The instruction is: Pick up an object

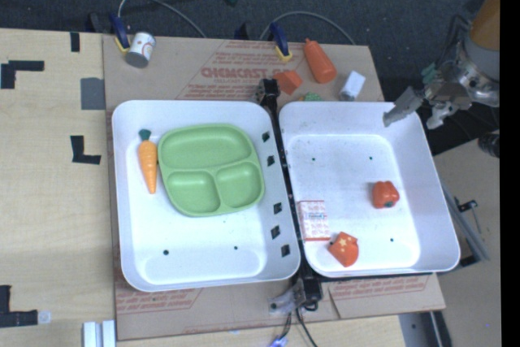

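Left bin (130, 256): holds toy carrot (148, 163) lying lengthwise near left wall, green top away from camera. Just beside it, green divided plate (213, 169), three compartments, flat on bin floor.

Behind bins, on cardboard: small white can (140, 48) at far left, blue clamp (281, 44) near centre, orange bottle-shaped toy (319, 61), small orange block (289, 81), white cube (353, 84).

Right bin (431, 175): small printed card (313, 220) near left wall, toward front. Orange-red toy piece (344, 249) near front edge, just right of card. Red pepper-like toy (385, 194) further right, mid-bin, well apart from the other two.

Gripper (418, 106) at far right corner of right bin, above the rim, on grey arm with orange band visible at frame edge. Fingers spread apart, nothing between them. Well apart from red pepper-like toy and all other bin contents.
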Robot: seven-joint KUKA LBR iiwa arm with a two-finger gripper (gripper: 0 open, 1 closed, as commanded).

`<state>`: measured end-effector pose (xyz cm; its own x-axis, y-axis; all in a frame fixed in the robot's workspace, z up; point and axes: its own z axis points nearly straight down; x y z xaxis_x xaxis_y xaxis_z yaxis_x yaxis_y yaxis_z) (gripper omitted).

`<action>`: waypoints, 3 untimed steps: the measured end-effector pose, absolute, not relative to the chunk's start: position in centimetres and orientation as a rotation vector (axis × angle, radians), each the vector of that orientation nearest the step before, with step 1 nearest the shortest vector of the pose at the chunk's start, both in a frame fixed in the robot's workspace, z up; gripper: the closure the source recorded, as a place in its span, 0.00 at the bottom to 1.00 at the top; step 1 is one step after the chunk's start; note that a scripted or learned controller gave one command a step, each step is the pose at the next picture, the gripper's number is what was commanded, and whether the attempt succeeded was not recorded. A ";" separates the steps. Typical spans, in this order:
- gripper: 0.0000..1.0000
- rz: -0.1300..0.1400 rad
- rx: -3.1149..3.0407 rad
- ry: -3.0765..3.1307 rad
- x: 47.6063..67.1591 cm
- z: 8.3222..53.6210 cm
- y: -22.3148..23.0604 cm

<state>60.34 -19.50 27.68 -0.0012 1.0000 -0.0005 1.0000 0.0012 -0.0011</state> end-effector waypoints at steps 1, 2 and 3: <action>0.00 0.004 -2.220 -2.220 59.3 18.7 -22.4; 0.00 0.002 -2.219 -2.221 56.6 9.5 -22.3; 0.00 -0.003 -2.226 -2.227 53.9 8.7 -18.8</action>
<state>53.91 -18.80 8.72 -0.0007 1.0000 -0.0038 1.0000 0.0008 0.0061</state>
